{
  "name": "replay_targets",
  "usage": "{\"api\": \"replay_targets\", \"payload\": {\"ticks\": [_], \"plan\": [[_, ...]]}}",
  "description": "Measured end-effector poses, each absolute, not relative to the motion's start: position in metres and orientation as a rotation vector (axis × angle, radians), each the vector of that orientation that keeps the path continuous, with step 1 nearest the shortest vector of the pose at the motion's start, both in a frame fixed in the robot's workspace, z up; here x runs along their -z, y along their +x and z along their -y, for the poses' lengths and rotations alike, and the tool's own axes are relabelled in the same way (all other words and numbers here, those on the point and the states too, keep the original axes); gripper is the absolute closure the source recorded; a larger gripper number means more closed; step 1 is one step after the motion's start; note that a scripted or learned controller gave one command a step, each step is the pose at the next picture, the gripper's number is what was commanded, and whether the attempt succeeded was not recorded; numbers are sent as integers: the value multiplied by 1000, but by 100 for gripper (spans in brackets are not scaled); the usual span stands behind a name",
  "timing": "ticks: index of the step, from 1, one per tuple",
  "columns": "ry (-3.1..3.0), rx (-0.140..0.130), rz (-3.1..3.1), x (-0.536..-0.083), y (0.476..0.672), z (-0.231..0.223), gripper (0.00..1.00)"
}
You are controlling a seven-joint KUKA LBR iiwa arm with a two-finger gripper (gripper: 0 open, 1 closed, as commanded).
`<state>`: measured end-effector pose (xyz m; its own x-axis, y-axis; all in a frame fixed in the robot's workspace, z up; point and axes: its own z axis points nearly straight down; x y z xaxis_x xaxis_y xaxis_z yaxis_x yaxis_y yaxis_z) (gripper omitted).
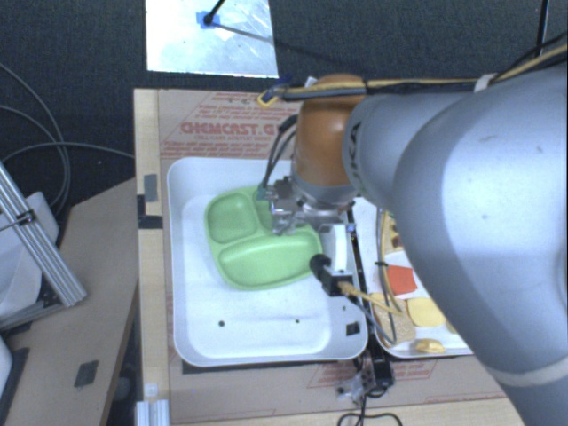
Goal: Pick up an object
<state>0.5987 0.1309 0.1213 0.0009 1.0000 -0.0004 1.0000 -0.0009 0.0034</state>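
Note:
A light green divided plate (253,240) lies in the left white bin (257,331), toward its upper middle. The arm comes down from the right, its orange band over the bin's upper right part. My gripper (286,213) sits low at the plate's right rim, near the ridge between the two compartments. The wrist hides the fingers.
The right bin (417,349) is mostly covered by the arm; an orange-red piece (401,280) and yellow pieces (426,313) show in it. Brown cardboard (222,127) lies under the bins. A bare stretch of the left bin's floor lies in front of the plate.

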Motion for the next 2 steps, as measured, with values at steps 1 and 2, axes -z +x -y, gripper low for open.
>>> {"api": "replay_targets", "payload": {"ticks": [1,2], "plan": [[2217,-5,-2224,-94,671,-121,100],[2215,-6,-2226,-106,670,-122,100]]}}
